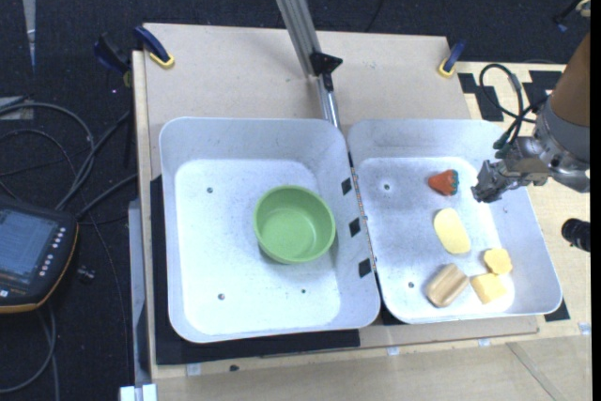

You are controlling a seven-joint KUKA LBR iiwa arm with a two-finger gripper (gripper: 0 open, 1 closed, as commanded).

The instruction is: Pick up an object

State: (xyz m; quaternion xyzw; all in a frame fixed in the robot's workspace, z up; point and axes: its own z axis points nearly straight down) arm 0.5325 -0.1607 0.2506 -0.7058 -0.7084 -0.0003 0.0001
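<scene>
Camera view: my gripper (490, 184) hovers over the right bin (537, 244), just beside the red strawberry-like piece (444, 182) — how far its fingers are spread I cannot tell, and nothing shows between them. The yellow oval (452, 231), bread-like piece (445, 285) and yellow chunks (492, 275) lie untouched nearby. I judge the pick not yet made — approach only.

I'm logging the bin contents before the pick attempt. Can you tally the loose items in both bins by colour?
Green: 1, the bowl in the left bin.
Red: 1, the strawberry-like piece in the right bin.
Yellow: 3, the oval piece and two small chunks.
Tan: 1, the bread-like piece.
Total: 6
</scene>
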